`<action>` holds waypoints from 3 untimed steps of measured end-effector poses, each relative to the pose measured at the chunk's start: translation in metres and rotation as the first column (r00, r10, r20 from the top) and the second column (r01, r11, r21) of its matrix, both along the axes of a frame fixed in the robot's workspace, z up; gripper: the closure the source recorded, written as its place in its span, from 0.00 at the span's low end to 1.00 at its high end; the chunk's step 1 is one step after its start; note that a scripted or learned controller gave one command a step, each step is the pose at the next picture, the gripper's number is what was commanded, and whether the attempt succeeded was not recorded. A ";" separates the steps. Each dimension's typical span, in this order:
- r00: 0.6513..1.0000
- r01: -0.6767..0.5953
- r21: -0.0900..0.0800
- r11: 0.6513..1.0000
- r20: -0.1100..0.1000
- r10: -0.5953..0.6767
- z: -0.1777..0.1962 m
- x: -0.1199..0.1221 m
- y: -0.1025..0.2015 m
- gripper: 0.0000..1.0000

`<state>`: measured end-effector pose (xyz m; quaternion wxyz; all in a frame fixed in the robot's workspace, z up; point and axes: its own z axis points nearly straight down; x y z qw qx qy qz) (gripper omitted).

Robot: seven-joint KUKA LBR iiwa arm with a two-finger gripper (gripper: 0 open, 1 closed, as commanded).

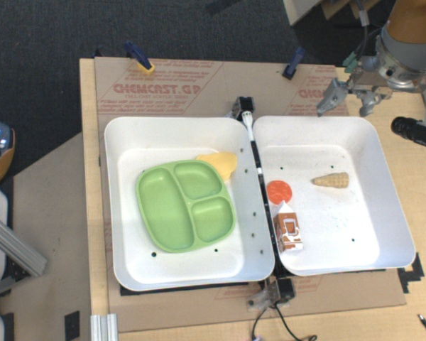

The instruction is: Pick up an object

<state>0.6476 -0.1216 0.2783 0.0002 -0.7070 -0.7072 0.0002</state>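
Hovering above the right bin's [383, 155] far rim, end effector [348, 99] spread wide, nothing between its fingers.

My bench [199, 84] is carrying two shallow white bins side by side, touching at the middle: the left bin [121, 190] toward its left edge and the right bin [383, 190] toward its right edge. Two blue clamps [139, 57] are gripping its far edge.

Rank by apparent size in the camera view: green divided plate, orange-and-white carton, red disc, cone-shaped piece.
1. green divided plate
2. orange-and-white carton
3. cone-shaped piece and red disc: too close in apparent size to rank.
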 end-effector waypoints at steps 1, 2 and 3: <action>1.000 -0.006 0.004 1.000 -0.010 0.007 -0.097 0.000 0.070 0.00; 1.000 -0.001 0.000 1.000 0.004 0.001 -0.079 0.002 0.065 1.00; 1.000 -0.003 -0.002 1.000 0.023 0.003 0.154 -0.007 0.079 1.00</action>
